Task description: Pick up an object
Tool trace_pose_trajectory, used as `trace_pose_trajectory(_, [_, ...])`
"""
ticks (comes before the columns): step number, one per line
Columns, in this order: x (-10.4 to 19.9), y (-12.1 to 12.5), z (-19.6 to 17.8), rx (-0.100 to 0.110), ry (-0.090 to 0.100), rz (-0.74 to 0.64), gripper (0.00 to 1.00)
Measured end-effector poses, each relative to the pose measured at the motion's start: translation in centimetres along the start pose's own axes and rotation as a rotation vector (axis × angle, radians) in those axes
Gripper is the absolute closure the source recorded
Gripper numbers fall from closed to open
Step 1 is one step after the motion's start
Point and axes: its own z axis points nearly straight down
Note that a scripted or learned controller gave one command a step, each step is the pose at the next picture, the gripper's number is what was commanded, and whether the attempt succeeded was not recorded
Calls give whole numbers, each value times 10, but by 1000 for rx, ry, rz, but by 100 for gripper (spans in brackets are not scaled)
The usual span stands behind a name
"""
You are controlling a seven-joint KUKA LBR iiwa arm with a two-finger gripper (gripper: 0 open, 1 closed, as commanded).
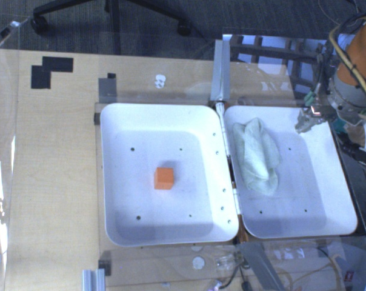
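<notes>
Pale wooden tabletop (49, 180) carries two white bins. Gripper (306, 121) hovers above the right bin's (304, 223) far right corner; whether its fingers are apart I cannot tell. Crumpled cloth (257, 156) lies left of it, apparently ungrasped, so approach comes next.

One fixed camera looks down at a slant from above the table (49, 162), far enough back to take in both white bins (116, 223) and the floor beyond.
</notes>
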Motion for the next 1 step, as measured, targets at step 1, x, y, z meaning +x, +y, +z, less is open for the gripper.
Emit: trace_pose_trajectory(1, [-31,5,-21,2,-1,-35,100])
